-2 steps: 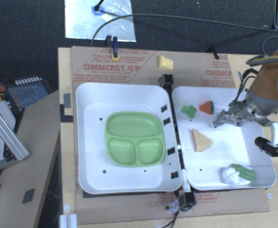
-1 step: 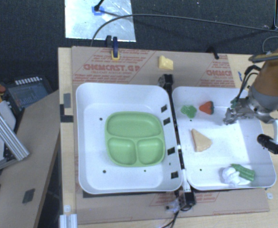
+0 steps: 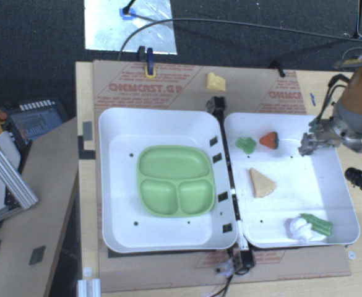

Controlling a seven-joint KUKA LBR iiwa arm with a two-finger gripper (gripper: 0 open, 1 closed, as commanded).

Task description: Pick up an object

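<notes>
- The gripper [image 3: 305,146] hangs over the right bin [image 3: 348,209], just right of the red piece [image 3: 268,140]; whether it is open or closed I cannot tell.
- Nothing shows between its tips.
- To grasp well, centre above the red piece and descend straight, clear of the green piece [image 3: 246,145] beside it.
- The yellow wedge [image 3: 262,183] lies mid-bin.
- The left bin [image 3: 116,166] holds a green tray [image 3: 171,179]; both sit on the table [image 3: 57,166].

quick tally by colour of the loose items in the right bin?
Green: 2, a leafy piece and a green-and-white vegetable
Red: 1, a strawberry-like piece
Tan: 1, a wedge
Total: 4
</notes>
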